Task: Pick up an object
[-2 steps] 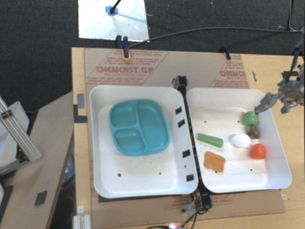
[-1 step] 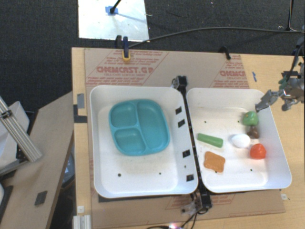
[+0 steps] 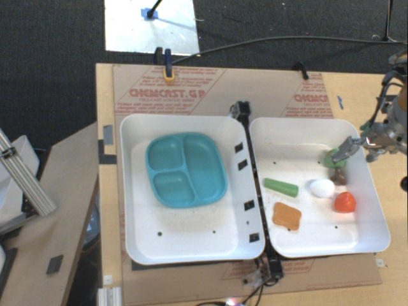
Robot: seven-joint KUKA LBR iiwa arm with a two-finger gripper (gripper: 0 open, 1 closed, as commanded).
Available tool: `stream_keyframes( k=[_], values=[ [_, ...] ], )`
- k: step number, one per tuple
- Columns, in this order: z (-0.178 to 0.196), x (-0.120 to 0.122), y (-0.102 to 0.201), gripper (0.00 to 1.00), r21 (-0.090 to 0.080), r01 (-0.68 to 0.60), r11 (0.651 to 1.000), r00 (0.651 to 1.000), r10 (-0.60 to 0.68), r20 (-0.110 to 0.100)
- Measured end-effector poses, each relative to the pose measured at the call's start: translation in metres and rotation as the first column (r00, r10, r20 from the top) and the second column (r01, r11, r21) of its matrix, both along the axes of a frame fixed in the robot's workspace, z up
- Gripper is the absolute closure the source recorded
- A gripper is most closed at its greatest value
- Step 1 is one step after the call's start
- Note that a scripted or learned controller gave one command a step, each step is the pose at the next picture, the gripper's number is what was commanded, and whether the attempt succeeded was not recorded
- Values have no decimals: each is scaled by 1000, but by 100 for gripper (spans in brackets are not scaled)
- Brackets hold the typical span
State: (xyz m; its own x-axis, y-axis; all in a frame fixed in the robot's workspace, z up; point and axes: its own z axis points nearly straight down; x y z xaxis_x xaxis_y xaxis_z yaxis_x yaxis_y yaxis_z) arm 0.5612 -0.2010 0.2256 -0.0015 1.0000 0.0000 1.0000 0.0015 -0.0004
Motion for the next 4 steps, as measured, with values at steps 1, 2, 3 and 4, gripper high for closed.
stream_keyframes(
  k=[1,2,3,4],
  values=[
    [-60,4,7,0,1,0,1000,1000,0,-2],
    [-110,-3,0,0,0,1,1000,1000,-1,0],
    [-98,-2,0,100,-1,0,1000,1000,0,3],
    [-35,6,0,100,-3,-3,1000,1000,3,8]
  ],
)
